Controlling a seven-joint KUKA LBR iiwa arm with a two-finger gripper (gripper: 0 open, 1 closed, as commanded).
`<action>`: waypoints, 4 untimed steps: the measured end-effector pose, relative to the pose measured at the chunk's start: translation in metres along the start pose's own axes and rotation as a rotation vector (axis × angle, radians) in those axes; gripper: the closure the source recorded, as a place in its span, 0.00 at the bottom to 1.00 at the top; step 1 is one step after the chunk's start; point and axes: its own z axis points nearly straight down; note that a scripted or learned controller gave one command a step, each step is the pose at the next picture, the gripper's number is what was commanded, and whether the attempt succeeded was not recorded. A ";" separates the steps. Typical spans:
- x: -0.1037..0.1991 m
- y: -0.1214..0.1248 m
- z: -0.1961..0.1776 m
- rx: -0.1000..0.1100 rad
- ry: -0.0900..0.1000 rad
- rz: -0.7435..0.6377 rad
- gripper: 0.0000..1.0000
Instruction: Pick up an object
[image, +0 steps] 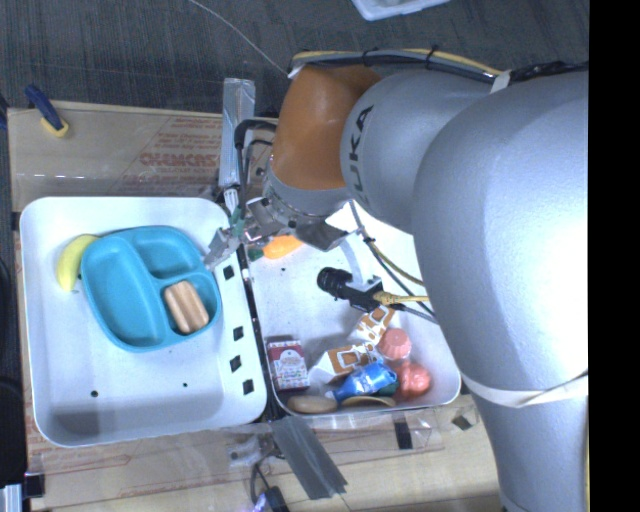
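Observation:
My gripper (238, 232) hangs over the divider between the two white bins, at the far end of the right bin (300, 300). A small orange thing (283, 245) lies just to its right, partly under the wrist; I cannot tell whether it is held. Toward the near end of the right bin lie a red box (288, 362), a blue packet (365, 382), a patterned carton (362, 340), two pink-red round things (397, 345) (414, 379) and a tan thing (312, 404). The arm hides the bin's right part.
The left bin (60, 400) holds a blue divided plate (130, 275) with a brown roll (186, 306) in its right compartment. A yellow banana (68, 262) lies against the plate's left side. Cardboard (120, 150) lies behind the bins.

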 end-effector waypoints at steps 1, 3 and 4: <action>0.067 0.031 0.032 0.005 0.002 -0.087 0.00; 0.066 0.031 0.022 0.006 0.001 -0.090 0.00; 0.063 0.023 0.088 -0.026 -0.006 -0.132 0.00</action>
